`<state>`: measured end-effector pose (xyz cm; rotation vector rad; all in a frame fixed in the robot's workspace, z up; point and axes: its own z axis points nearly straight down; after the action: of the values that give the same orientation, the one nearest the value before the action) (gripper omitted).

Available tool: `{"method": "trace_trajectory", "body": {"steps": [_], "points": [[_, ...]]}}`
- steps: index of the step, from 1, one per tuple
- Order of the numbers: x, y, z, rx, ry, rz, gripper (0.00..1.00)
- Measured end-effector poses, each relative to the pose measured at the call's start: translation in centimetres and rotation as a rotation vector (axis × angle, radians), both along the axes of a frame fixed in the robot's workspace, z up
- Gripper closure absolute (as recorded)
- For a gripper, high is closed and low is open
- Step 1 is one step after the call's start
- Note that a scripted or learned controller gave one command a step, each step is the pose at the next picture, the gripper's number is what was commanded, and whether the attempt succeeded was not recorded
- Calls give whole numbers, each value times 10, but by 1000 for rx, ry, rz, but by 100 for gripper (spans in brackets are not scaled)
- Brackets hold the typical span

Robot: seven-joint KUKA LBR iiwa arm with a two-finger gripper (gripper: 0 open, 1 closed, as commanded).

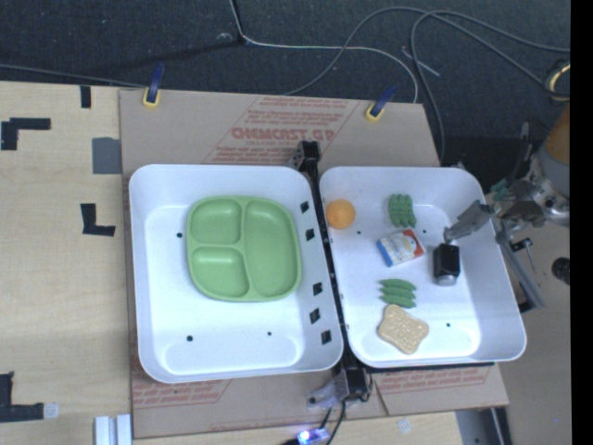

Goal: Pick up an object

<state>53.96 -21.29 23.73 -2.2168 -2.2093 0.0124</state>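
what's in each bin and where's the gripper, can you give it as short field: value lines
left bin: green divided plate
right bin: orange ball, green ridged piece, small carton, dark object, green pea pod, cracker
gripper: over the right bin's right side, above the dark object
holding: nothing seen between the fingers
nearest item to gripper: dark object

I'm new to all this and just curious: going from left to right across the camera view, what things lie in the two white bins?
Green divided plate → orange ball → small white carton → black object, with the gripper just above it.
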Motion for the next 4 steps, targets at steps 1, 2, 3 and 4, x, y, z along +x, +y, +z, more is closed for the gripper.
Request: {"method": "trace_trajectory", "body": {"steps": [1,2,3,4], "points": [[3,1,7,-3,-13,4,0],[0,-6,-39,-3,-10,3,0],[-4,-3,-83,-2,-9,4,0],[6,1,-133,-3,-12,6,0]]}}
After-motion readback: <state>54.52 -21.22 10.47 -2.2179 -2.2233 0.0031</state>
